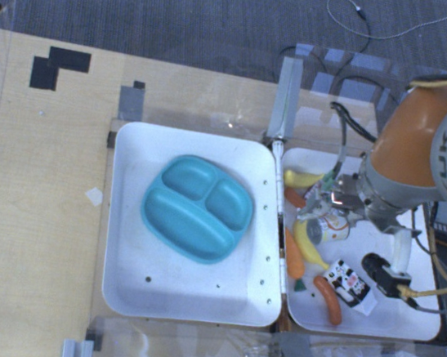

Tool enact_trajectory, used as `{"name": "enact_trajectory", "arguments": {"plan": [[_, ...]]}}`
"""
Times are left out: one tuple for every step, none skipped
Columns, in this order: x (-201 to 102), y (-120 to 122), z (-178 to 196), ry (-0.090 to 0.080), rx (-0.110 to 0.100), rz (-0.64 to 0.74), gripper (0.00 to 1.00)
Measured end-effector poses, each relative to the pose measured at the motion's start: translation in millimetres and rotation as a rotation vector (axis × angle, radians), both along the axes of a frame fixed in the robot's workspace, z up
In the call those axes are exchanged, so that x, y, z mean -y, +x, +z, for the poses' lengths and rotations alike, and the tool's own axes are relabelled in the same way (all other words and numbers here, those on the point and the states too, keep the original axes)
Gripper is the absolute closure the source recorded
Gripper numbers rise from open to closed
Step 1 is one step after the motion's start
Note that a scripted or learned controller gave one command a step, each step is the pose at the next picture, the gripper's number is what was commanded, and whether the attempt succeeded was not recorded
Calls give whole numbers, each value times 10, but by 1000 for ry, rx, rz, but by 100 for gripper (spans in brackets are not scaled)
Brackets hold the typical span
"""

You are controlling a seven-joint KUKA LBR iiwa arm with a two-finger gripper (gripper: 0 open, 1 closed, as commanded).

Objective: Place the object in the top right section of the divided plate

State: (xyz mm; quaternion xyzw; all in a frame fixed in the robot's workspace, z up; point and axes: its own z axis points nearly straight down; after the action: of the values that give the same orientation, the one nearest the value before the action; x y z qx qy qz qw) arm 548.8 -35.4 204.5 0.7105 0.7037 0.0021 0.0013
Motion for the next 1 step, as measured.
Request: {"name": "enact_trajectory", "arguments": {"plan": [[-1110, 355, 237, 0, -1, -3, 100]]}}
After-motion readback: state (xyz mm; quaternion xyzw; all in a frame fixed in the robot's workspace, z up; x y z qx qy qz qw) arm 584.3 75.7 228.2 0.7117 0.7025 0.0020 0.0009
